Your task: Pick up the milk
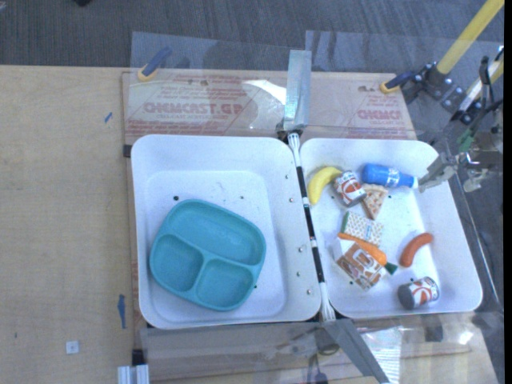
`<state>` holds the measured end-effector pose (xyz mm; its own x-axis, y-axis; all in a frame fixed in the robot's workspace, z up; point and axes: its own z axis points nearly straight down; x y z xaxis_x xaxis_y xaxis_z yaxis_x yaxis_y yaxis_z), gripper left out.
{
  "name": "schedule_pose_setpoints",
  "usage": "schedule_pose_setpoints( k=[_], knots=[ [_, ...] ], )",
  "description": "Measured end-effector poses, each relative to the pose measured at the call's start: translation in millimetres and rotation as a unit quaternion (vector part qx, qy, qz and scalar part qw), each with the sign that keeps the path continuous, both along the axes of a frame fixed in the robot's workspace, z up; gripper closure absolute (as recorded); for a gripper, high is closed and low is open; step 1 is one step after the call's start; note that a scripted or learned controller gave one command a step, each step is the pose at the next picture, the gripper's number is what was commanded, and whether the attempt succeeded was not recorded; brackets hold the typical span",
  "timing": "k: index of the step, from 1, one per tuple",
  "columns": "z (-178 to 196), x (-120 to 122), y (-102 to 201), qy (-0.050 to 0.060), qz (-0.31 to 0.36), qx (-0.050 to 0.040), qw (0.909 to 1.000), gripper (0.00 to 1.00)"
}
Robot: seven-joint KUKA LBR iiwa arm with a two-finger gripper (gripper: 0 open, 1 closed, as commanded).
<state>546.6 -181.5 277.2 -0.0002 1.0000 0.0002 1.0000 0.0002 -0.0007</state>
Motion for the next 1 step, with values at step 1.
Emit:
schedule_pose_setpoints(
  k=[1],
  knots=[
    [-127.7, 58.0, 36.3, 0.0, -0.023, 0.0, 0.9997, 0.0]
  ],
)
